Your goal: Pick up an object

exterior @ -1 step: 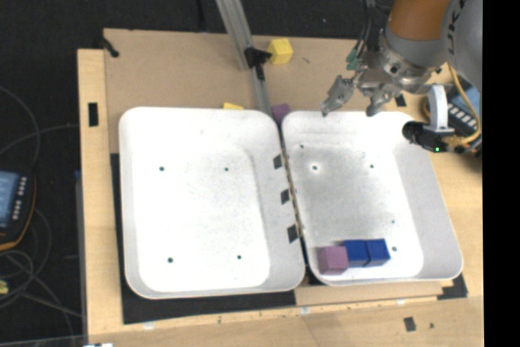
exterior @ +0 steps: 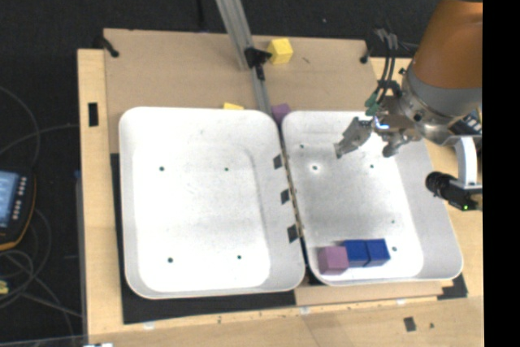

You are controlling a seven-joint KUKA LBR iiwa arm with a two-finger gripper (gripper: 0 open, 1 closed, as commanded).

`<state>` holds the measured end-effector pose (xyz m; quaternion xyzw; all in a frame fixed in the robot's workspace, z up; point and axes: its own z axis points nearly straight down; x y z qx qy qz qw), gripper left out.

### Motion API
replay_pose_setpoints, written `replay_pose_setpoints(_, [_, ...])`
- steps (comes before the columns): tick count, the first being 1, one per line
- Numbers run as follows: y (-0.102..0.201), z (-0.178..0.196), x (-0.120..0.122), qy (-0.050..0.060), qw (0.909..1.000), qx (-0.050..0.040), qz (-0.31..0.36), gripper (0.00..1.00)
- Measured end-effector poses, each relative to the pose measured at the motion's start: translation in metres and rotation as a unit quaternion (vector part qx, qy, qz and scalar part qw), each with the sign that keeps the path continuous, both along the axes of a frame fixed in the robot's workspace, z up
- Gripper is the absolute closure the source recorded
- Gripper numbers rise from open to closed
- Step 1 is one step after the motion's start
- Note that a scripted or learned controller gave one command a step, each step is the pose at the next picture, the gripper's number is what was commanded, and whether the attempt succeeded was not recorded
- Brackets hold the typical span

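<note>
My gripper (exterior: 372, 143) hangs over the far part of the right bin (exterior: 422, 207), its two fingers spread apart with nothing between them. A blue block (exterior: 366, 251) lies at the near edge of that bin, well below the gripper. Touching its left side sits a purple block (exterior: 332, 258). The arm's grey and orange wrist (exterior: 451, 45) rises at the right.
The left bin (exterior: 203, 199) sits beside the right one. A yellow block (exterior: 281, 51) rests on the bench behind the bins, near a slanted metal rail (exterior: 231, 8). Small yellow (exterior: 233, 106) and purple (exterior: 280, 111) pieces lie just behind the bins' far edges.
</note>
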<state>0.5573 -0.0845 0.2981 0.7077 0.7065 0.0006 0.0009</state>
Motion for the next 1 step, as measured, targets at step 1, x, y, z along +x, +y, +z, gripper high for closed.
replay_pose_setpoints(1, [-0.0269, 0.0195, 0.0225, -0.001, 1.0, -0.0012, 0.0, 0.0])
